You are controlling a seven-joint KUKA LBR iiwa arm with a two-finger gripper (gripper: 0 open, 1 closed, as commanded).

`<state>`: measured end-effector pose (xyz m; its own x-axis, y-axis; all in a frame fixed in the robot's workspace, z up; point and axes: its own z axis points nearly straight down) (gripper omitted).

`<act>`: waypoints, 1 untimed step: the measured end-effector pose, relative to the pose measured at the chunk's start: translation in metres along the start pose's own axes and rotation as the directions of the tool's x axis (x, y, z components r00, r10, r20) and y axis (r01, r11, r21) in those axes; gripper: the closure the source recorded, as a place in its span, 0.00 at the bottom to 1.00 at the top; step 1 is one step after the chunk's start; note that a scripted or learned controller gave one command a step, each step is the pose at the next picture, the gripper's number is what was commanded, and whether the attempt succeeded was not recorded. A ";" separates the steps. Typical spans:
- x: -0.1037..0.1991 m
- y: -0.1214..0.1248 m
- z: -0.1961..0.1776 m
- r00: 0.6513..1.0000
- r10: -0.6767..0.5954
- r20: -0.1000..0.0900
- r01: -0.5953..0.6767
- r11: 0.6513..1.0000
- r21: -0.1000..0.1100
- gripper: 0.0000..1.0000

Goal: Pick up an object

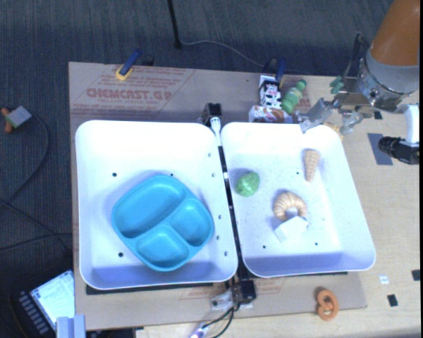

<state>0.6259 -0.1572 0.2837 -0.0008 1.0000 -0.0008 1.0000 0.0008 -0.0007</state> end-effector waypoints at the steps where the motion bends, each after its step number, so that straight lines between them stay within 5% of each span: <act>1: 0.004 -0.001 0.174 1.000 0.001 -0.001 -0.001 1.000 0.005 0.00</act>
<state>0.6249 -0.1537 0.1093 -0.0002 1.0000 0.0006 1.0000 0.0002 -0.0053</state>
